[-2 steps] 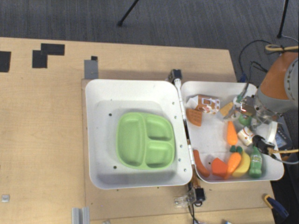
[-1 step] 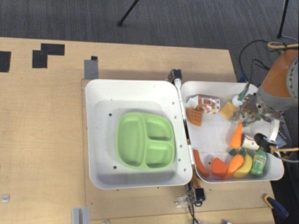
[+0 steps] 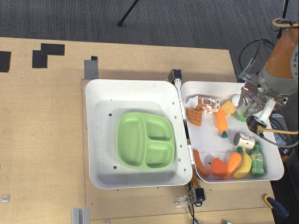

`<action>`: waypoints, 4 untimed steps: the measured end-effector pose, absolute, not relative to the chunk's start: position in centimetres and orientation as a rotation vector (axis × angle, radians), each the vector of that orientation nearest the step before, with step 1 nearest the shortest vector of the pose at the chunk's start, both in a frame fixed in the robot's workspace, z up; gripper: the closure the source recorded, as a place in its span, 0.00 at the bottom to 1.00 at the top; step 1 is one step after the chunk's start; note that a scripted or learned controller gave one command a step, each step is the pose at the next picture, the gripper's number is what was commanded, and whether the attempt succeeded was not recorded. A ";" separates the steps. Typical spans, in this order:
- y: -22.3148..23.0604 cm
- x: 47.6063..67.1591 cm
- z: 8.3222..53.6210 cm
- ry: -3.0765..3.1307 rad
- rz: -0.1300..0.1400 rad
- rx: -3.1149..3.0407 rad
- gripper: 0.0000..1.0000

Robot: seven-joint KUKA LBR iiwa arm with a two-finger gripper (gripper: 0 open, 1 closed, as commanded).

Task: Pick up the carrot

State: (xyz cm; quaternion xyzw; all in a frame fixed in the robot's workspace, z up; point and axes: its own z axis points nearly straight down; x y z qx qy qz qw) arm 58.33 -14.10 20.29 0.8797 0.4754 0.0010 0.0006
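A pale wooden bench (image 3: pixel 42 139) is seen bearing two shallow white plastic bins, the left bin (image 3: pixel 100 125) holding a smooth green divided plate (image 3: pixel 145 140). In the right bin (image 3: pixel 205 136) the tapered orange carrot (image 3: pixel 221 120) lies left of the gripper (image 3: pixel 251 107), apart from it; whether the gripper is open cannot be told.

We can read no text, number or brand anywhere. The small packet (image 3: pixel 205 102) at the far left of the right bin (image 3: pixel 275 171) carries white and brown printing, but it is too small and blurred for us to make out. The green bottle (image 3: pixel 256 160) at that bin's near right shows no legible label.
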 end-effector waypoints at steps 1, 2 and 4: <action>-14.1 58.3 20.3 1.493 0.002 2.763 0.00; -15.2 57.6 9.9 1.369 0.002 2.827 0.00; -4.8 52.5 18.5 1.550 0.004 2.732 0.00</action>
